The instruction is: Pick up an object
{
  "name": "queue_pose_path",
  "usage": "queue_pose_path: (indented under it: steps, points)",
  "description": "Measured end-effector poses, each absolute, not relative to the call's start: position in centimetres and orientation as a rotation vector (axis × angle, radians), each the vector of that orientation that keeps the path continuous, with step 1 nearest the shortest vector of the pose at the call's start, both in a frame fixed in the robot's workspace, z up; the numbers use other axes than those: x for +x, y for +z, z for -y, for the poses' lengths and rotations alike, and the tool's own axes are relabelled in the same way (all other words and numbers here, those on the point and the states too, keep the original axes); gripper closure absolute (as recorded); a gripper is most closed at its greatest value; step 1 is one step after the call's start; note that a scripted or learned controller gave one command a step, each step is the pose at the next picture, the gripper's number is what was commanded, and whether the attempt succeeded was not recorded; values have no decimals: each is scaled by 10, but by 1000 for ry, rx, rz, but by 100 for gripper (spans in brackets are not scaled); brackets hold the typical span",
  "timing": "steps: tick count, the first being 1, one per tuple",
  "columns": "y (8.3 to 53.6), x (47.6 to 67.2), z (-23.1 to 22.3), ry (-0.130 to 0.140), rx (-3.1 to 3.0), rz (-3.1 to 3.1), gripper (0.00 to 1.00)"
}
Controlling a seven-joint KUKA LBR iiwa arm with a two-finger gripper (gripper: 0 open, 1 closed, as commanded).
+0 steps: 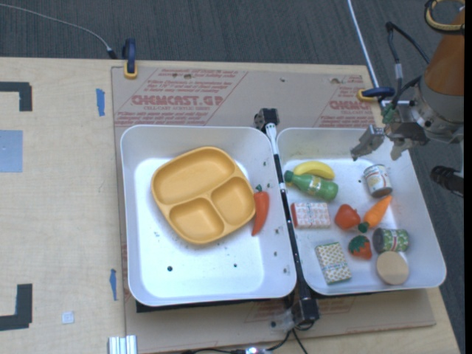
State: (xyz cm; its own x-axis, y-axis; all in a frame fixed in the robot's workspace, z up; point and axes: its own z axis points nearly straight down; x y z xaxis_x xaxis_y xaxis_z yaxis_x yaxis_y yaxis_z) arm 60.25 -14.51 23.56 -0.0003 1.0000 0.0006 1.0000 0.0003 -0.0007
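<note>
My gripper (pixel 382 144) hangs open over the far right part of the right bin (pixel 435 260), with nothing between its fingers. Just below it lies a small tin can (pixel 377 180). The bin also holds a yellow banana (pixel 313 169), a green bottle (pixel 313 186), a pink patterned box (pixel 310 214), a red pepper (pixel 346 217), a carrot (pixel 377 211), a strawberry (pixel 360 246), a green-labelled can (pixel 390 240), a tan round piece (pixel 392 268) and a pale patterned box (pixel 333 262).
The left bin (pixel 140 271) holds a yellow three-part plate (pixel 203 195) and a red chili pepper (pixel 259 210) by its right wall. A black divider clamp (pixel 267 118) sits between the bins at the far side. Cardboard lies under both bins.
</note>
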Motion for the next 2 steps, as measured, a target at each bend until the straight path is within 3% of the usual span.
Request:
queue_pose_path:
  steps: [1, 2]
  points:
    - [117, 591, 141, -10, -2225, 2226, 0]
    - [90, 563, 96, -10, -2233, 2232, 0]
